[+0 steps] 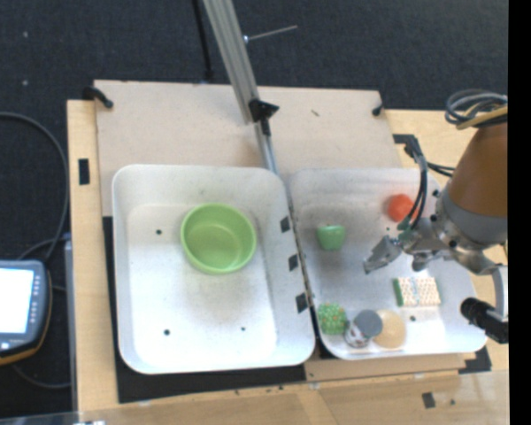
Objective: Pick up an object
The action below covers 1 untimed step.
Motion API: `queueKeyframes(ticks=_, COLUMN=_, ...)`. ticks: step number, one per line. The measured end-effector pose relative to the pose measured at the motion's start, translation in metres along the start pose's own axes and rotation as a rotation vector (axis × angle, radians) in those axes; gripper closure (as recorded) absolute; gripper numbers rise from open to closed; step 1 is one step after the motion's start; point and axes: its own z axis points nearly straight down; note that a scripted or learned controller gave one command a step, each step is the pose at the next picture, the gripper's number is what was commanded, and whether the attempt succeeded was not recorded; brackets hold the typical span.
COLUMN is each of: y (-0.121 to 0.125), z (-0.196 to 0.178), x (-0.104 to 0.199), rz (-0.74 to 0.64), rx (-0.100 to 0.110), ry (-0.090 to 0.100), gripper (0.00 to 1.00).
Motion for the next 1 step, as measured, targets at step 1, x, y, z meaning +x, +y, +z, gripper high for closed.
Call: queueKeyframes(ticks=1, y=0.0000, z=0.0000, x=-0.0002, rz=0.002, rx=-0.001, ry=0.000, gripper=0.00)
